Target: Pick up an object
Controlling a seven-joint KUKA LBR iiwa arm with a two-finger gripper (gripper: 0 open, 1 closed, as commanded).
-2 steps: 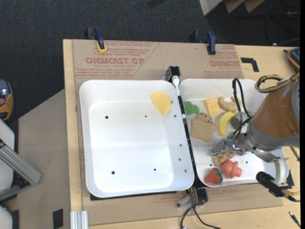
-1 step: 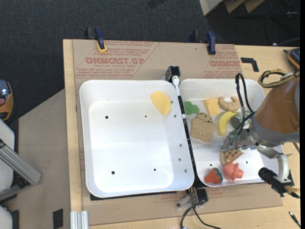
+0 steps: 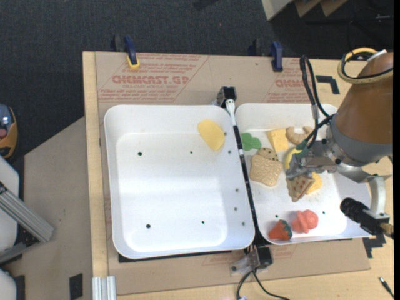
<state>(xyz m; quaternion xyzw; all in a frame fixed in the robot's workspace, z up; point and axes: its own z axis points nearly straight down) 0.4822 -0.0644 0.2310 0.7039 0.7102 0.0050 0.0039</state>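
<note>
My gripper [image 3: 300,169] hangs low over the middle of the right bin [image 3: 325,233], at the end of the grey and orange arm that reaches in from the right. Directly under it lie a brown waffle-like piece [image 3: 300,187] and a yellow piece [image 3: 314,183], partly hidden by the gripper. Whether it touches or holds either one is unclear. A round tan cracker [image 3: 265,169] lies just to its left. Behind it sit a yellow wedge [image 3: 278,139], a beige lump [image 3: 296,133] and a green piece [image 3: 250,142].
A red strawberry [image 3: 281,230] and a pink-red lump [image 3: 305,220] lie near the right bin's front wall. The left bin [image 3: 125,186] holds one yellow oval object [image 3: 211,134] near its back right corner. A black divider rail [image 3: 240,167] separates the bins.
</note>
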